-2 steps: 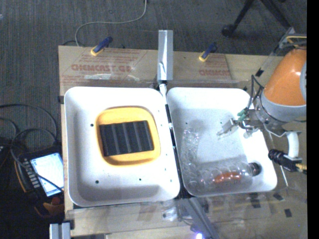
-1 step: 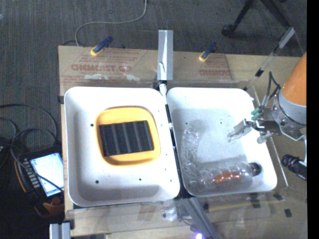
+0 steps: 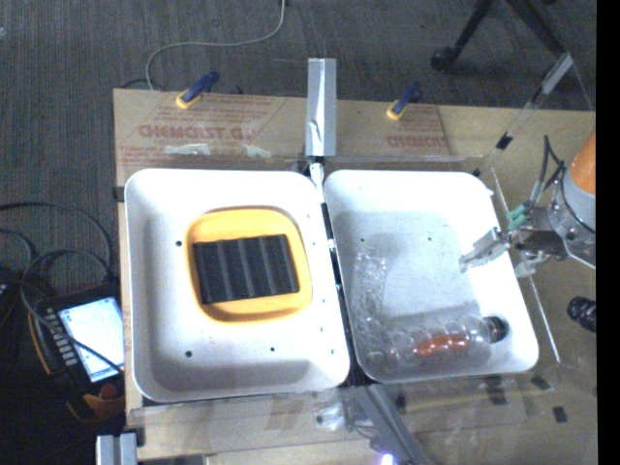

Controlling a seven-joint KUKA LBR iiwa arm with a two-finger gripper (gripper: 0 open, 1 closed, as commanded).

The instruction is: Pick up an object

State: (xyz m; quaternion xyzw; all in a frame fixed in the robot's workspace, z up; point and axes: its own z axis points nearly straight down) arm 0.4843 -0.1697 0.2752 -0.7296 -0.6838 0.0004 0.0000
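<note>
Plastic bottle (image 3: 431, 342), clear with a dark cap, lies on its side along the near wall of the right bin (image 3: 412, 197), crinkled clear wrap beside it. From the camera view, the gripper (image 3: 484, 252) hangs over that bin's right rim, apparently holding nothing; I cannot tell how its jaws stand. Approach looks underway. Reaching the bottle means dropping toward that near wall, with little room there.
</note>
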